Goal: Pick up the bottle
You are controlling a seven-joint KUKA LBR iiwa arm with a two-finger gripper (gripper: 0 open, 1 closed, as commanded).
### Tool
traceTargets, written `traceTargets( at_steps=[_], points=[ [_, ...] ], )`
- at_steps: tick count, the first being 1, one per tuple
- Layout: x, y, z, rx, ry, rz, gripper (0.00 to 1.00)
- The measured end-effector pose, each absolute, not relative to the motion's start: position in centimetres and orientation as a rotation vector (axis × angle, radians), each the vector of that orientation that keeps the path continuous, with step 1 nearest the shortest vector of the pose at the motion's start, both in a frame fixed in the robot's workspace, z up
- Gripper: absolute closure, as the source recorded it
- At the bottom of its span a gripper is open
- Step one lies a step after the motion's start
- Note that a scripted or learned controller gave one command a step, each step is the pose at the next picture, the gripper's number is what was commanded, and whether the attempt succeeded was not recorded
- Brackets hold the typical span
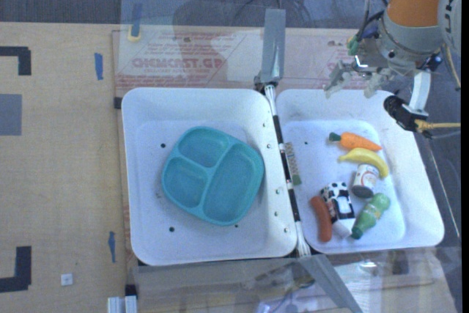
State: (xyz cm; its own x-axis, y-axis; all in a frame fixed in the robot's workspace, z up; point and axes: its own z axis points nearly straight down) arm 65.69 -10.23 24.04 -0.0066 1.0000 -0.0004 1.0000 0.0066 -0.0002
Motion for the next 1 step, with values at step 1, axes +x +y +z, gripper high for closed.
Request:
traceTargets(
  at_steps=[1],
  points=[
    [60.72,-8.24,20.75,2.088,2.348,0.0,0.0]
  ],
)
